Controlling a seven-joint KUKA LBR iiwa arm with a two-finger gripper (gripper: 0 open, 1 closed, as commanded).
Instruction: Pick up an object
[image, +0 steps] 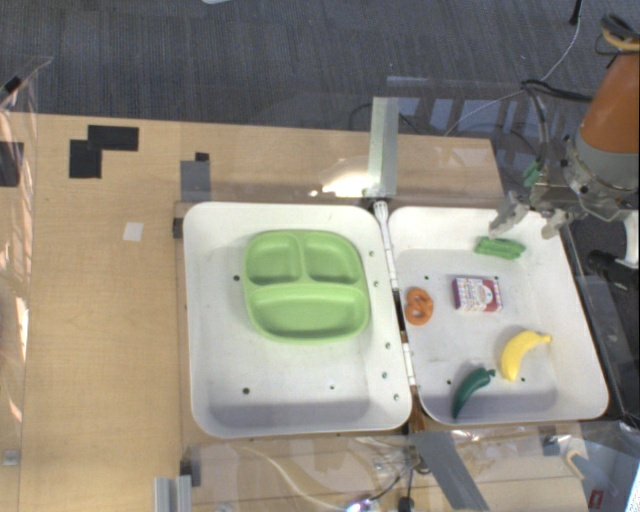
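1. Nearest the camera, in the right bin (590, 395): dark green pepper (470, 389) at the front edge, lying at a slant. Yellow banana (522, 353) just beside it, up and to the right; can't tell if they touch.
2. Mid right bin: small purple-and-white packet (476, 293) lying flat, apart from the rest. Orange pretzel (418, 305) to its left, close to the wall shared by the two bins.
3. Left bin (215, 330): green divided plate (304, 284) sits about centre, two small compartments on the far side, one large on the near side. The bins sit side by side on the wooden tabletop (90, 320).
4. Far side of the right bin: flat light-green piece (498, 247), long axis running roughly left-right, slightly tilted. It's the object closest to the gripper.
5. Gripper (529, 214) is over the far right corner of the right bin, just beyond and a bit right of the light-green piece. Two fingers spread wide apart, pointing down; left fingertip (504, 216) looks to be right above the far edge of the piece, right fingertip off to its right. Nothing between them, gripper has hold of nothing. Can't tell whether the left fingertip touches the piece.
6. Farthest: arm's orange band (612, 112) at upper right, above the wrist.
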